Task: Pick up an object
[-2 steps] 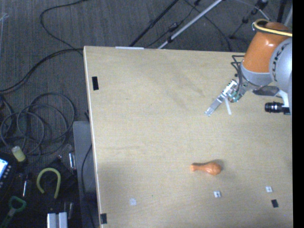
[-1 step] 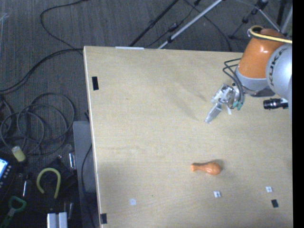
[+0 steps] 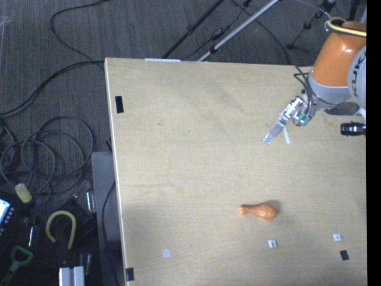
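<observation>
An orange, pear-shaped object (image 3: 260, 210) lies on its side on the tan board (image 3: 190, 159), toward the lower right. My gripper (image 3: 277, 139) hangs at the upper right below the orange wrist band (image 3: 335, 58), well above and slightly right of the object in the view. Its two thin fingers are spread apart and point down-left. Nothing sits between them.
Small square markers (image 3: 272, 243) (image 3: 337, 237) and black tags (image 3: 119, 104) (image 3: 344, 255) dot the board. The board's left edge (image 3: 113, 159) drops to a floor with coiled cables (image 3: 41, 154) and tools. Tripod legs (image 3: 250, 16) cross the floor behind the far edge.
</observation>
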Robot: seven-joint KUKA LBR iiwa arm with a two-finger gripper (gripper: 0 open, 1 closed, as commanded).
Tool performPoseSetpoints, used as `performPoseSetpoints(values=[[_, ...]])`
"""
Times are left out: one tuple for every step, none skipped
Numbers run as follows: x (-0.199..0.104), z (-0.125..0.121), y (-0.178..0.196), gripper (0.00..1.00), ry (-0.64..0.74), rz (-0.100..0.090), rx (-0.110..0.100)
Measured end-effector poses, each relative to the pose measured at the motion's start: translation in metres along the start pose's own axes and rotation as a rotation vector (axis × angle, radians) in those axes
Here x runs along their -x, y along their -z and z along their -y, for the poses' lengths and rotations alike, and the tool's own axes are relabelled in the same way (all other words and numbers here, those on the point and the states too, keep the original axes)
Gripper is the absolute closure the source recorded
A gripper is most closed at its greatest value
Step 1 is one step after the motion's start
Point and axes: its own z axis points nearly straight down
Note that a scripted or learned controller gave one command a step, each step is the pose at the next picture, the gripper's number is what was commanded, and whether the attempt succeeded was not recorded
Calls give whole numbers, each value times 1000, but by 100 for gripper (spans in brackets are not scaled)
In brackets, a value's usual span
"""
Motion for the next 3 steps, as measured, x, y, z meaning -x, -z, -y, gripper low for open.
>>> performPoseSetpoints(values=[[-26,-30,-24,0,123,-1,-2],[-3,2,16,0,-209,1,-3],[-20,-33,-23,0,-145,-2,-4]])
